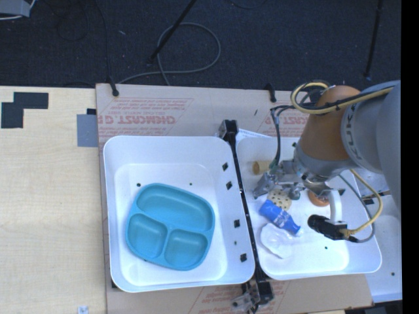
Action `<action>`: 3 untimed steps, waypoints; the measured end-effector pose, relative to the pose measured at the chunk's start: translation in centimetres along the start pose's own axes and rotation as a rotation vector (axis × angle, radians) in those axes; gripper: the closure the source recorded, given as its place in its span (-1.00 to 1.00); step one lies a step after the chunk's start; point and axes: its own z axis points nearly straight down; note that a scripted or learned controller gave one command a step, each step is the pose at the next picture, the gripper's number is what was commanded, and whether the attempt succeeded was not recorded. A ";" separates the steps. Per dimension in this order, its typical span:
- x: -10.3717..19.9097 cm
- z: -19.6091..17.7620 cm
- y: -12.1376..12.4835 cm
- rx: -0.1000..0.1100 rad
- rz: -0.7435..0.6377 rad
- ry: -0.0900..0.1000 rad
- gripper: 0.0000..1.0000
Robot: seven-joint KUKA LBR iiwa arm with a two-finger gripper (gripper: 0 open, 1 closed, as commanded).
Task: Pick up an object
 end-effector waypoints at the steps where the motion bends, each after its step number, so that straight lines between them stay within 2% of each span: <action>1: 0.1 2.0 0.3 -0.013 0.001 -0.003 -1.00; 2: -0.2 0.8 0.3 -0.015 0.007 -0.005 1.00; 3: 0.2 -3.5 0.4 -0.007 -0.002 -0.001 1.00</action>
